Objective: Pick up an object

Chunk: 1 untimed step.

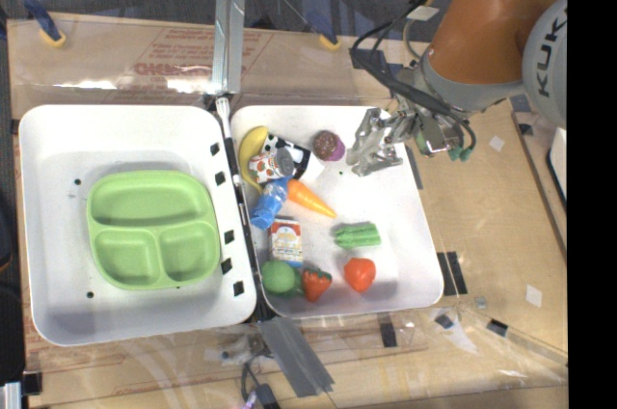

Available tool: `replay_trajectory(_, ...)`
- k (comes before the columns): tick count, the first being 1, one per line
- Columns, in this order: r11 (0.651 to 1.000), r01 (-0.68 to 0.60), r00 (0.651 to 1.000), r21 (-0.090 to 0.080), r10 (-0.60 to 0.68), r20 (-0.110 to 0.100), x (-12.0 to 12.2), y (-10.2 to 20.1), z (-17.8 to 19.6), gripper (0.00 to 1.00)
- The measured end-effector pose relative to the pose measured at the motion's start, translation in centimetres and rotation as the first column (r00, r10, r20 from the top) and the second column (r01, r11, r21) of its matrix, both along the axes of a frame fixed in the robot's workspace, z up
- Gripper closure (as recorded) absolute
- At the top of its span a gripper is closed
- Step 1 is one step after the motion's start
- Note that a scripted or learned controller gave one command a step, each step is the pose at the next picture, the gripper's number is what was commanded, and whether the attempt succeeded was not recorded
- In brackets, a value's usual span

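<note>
On my feed, black letters "KU" stand on the arm (545, 50) housing at the right edge. Red print marks the clear sheet (178, 55) on the desk behind the bins; it's probably mirrored, and I can't read it.

two white bins (58, 301) sit side by side. the left one has one green tray (151, 229). the right one has one banana (251, 147), one can (271, 166), one purple ball (328, 145), one carrot (310, 197), one blue bottle (269, 206), one small carton (286, 239), one green bundle (357, 234), one lime (280, 277), one strawberry (315, 283) and one tomato (359, 273).
</note>
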State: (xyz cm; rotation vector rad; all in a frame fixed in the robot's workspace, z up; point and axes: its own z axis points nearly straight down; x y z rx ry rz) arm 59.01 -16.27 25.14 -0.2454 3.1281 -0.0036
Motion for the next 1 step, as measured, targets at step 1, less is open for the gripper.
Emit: replay_trajectory(1, 0.993, 0.114, 0.993, 0.003, -0.114, -0.012, 1.68, 7.01, -1.89, 1.00)
